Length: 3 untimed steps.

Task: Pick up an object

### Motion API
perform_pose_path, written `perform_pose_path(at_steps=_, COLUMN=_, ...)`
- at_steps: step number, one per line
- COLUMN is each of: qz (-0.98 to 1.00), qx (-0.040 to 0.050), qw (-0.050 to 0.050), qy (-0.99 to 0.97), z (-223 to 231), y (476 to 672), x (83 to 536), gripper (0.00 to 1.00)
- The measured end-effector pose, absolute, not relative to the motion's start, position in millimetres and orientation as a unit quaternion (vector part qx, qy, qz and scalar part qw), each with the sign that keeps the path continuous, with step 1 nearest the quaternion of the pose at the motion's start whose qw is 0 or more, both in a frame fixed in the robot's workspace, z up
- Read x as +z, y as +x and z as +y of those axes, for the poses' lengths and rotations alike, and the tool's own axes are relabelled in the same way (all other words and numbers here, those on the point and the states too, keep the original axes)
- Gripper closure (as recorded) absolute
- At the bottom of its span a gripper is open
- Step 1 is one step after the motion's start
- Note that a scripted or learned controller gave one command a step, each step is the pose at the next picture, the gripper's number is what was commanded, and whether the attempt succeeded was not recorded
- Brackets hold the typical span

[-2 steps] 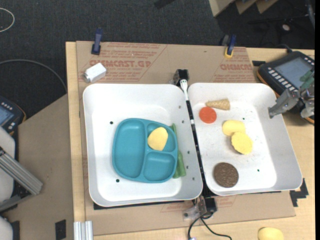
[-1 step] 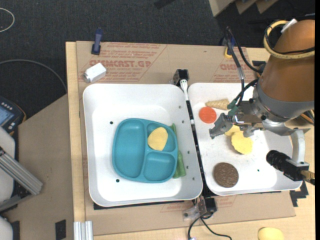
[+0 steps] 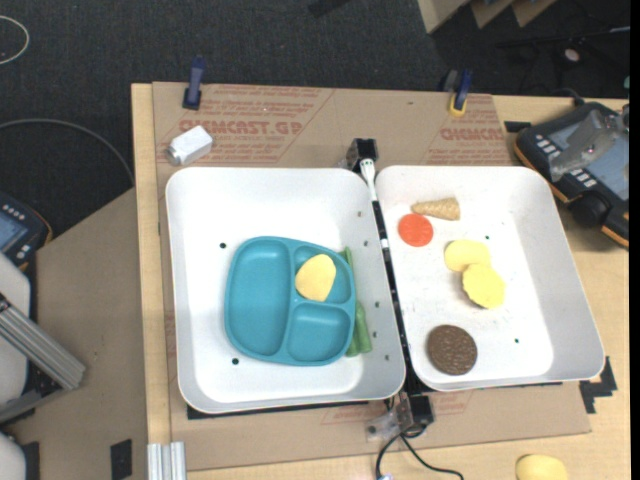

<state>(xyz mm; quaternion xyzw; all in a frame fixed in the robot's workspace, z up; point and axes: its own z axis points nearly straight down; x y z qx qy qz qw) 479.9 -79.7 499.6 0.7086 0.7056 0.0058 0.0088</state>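
Claw: can't tell if it's wide or narrow, and nothing is held as far as I can see. I read this as pre-grasp: target not yet chosen, approach not started.

Candidates sit in the right bin (image 3: 560, 268), the arm's side: tan cone piece (image 3: 435, 208) near the far wall, orange disc (image 3: 416, 230) just beside it, two yellow pieces (image 3: 466, 256) (image 3: 484, 287) touching or overlapping mid-bin, and brown disc (image 3: 452, 349) alone near the front.

The left bin (image 3: 190, 268) has a teal divided tray (image 3: 262, 303) with a yellow lump (image 3: 316, 278) in its upper right compartment. A green strip (image 3: 357, 320) pokes out at the tray's right edge.

Next move, my call: go for the brown disc. It stands well apart from the others, so there's room either side. It's flat, so descend low and centred.

Risks:
- The yellow pair is too tight for a clean single pick.
- Cone and orange disc sit close to the divider wall.
- The tray lump means a longer reach over the divider.

Off-bin on the surface: white block (image 3: 190, 145), two clamps (image 3: 194, 73) (image 3: 460, 90), and a black handset (image 3: 575, 158) at right. None obstructs.
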Motion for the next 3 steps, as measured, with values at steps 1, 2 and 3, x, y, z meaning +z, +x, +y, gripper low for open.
perform_pose_path(at_steps=1, qz=0.71, qx=-0.0033, qw=-0.004, qy=0.704, z=12, y=478.6, x=395, gripper=0.0)
perform_pose_path(at_steps=2, qz=0.707, qx=-0.007, qw=-0.007, qy=0.707, z=38, y=476.0, x=221, gripper=0.0)
perform_pose_path(at_steps=3, qz=0.706, qx=0.001, qw=0.0, qy=0.708, z=37, y=479.7, x=240, gripper=1.0)
